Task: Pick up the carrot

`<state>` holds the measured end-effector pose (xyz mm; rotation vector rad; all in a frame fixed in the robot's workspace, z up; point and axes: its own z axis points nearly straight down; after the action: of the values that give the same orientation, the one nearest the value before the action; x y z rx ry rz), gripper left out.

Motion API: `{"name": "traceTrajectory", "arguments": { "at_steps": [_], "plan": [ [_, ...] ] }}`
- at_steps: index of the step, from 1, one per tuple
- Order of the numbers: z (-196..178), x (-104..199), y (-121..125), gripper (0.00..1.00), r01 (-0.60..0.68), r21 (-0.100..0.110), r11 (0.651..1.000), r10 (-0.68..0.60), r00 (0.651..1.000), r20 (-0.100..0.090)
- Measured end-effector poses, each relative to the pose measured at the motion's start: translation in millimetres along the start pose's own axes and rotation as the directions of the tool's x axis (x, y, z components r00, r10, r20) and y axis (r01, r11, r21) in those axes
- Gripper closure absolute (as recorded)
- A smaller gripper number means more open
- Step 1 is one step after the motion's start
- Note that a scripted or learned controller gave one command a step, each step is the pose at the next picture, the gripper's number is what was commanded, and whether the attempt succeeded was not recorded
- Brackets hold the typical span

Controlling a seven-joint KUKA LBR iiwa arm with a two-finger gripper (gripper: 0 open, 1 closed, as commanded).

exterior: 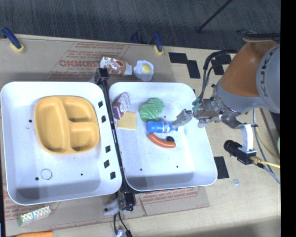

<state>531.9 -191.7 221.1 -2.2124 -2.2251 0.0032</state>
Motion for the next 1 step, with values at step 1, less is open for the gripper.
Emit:
{"name": "traceTrajectory", "arguments": {
  "at_steps": [1],
  "plan": [
    [123.7, 32.3, -1.3, 0.00, 0.017, 0.001, 1.000, -0.017, 1.000, 0.000]
  ]
}}
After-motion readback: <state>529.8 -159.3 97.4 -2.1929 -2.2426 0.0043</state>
